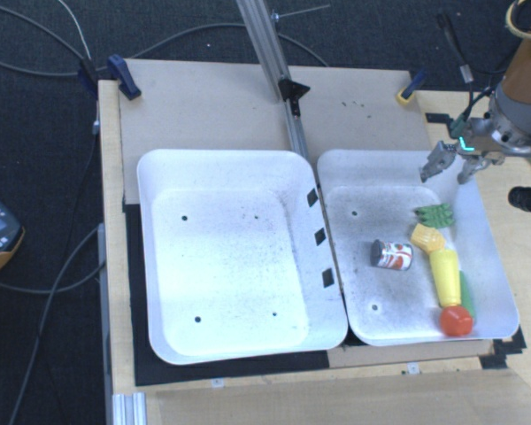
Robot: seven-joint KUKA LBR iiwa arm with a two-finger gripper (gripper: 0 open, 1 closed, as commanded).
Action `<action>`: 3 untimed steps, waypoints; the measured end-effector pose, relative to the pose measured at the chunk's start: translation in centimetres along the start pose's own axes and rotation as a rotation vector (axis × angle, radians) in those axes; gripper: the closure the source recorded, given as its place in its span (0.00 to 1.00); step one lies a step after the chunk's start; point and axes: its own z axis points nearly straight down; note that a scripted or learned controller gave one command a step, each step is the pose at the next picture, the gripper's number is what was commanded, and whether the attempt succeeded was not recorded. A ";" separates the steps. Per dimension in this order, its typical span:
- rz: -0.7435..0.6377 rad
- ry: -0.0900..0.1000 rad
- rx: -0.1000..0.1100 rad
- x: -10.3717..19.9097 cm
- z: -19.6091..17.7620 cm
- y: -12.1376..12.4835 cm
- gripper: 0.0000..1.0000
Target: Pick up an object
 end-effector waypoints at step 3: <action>-0.001 0.000 0.000 0.5 10.9 -0.7 0.00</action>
